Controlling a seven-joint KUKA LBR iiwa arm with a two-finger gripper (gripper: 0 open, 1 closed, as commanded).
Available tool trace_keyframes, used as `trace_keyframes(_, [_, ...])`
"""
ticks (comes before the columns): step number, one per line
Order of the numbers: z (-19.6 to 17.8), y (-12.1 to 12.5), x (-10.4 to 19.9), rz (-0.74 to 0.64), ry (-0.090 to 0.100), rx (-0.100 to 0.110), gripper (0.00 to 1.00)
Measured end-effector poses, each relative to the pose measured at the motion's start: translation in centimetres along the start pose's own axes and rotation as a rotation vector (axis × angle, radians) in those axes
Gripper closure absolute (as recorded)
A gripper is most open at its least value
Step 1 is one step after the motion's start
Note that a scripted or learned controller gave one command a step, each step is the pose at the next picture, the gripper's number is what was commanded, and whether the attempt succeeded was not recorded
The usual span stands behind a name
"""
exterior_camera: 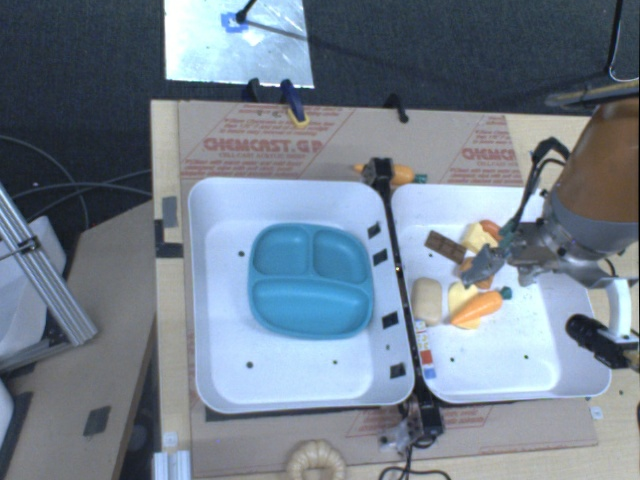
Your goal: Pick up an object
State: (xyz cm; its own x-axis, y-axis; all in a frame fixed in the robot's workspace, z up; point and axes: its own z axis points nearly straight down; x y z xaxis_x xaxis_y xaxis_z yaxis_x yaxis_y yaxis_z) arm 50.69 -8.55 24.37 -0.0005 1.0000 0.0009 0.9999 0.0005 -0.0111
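The right bin [500, 368] holds several toy foods clustered at its back left. Among them are a brown bar [445, 246], a tan wedge [476, 236], an orange-red piece [490, 228], a cream oval [427, 299], a yellow piece [460, 295] and an orange carrot [477, 308] with a teal tip. My gripper [486, 265] reaches in from the right and hangs low over this cluster. It sits just above the yellow piece and the carrot, beside the tan wedge. Its grey body hides what lies directly beneath it.
A blue divided plate [308, 278] lies in the left bin [222, 258]. Black clips run along the wall shared by the bins [396, 268]. A small orange item [401, 175] rests behind the bins. The arm's black fitting [598, 338] overhangs the right bin's right edge.
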Motion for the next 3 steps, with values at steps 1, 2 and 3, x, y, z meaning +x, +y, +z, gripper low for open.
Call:
trace_keyframes(1, [-0.6, 0.2, 0.0, -0.002, -0.001, -0.013, 0.0])
trace_keyframes(2, [4.0, 1.2, -0.2, -0.001, -0.001, -0.011, 0.0])
trace_keyframes(3, [8.4, 0.7, 0.3, -0.001, 0.0, -0.008, 0.0])
